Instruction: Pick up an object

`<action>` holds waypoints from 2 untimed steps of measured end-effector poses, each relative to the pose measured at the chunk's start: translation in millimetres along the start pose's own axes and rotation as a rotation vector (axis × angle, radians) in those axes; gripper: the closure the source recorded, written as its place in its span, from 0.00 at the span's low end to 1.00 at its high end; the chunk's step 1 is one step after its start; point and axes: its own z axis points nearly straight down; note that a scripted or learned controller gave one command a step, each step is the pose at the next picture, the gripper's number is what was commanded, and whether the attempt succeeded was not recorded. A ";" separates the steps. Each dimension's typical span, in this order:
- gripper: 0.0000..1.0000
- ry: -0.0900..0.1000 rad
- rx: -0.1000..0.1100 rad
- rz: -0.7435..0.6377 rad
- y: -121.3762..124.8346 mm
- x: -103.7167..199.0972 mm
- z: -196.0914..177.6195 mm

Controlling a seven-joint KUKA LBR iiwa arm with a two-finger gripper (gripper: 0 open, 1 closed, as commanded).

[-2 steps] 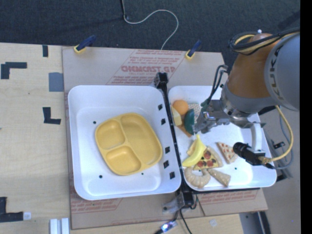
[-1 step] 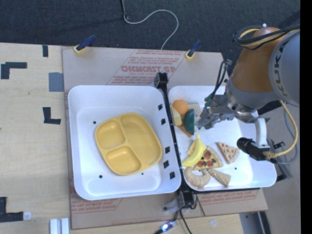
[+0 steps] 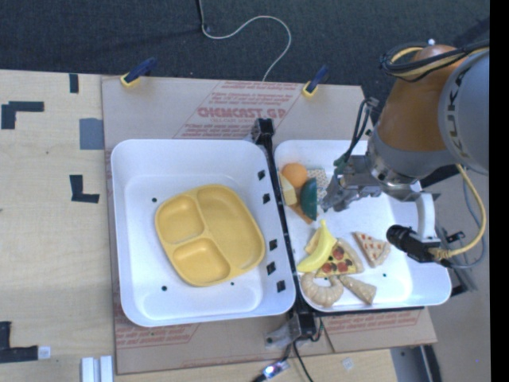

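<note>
My gripper (image 3: 332, 200) hangs over the right bin (image 3: 413, 289), just right of a dark green toy (image 3: 308, 199) and an orange ball (image 3: 293, 173). Below it lie a yellow banana (image 3: 320, 247), a pizza slice (image 3: 337, 260), a triangular slice (image 3: 371, 247), a pretzel-like ring (image 3: 323, 291) and a tan wedge (image 3: 359, 290). The arm's grey and orange body (image 3: 417, 126) covers the bin's upper right part. Nothing shows between the fingers.
The left bin (image 3: 135, 237) holds a yellow divided plate (image 3: 209, 233). A black divider clip strip (image 3: 273, 205) runs between the bins. Both bins rest on cardboard (image 3: 231, 114) held by blue and yellow clamps. A white cable loops on the dark floor at the top.
</note>
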 end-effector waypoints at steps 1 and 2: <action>1.00 -0.001 0.000 0.000 8.5 -3.5 4.1; 1.00 -0.001 0.002 0.001 4.2 -0.3 19.9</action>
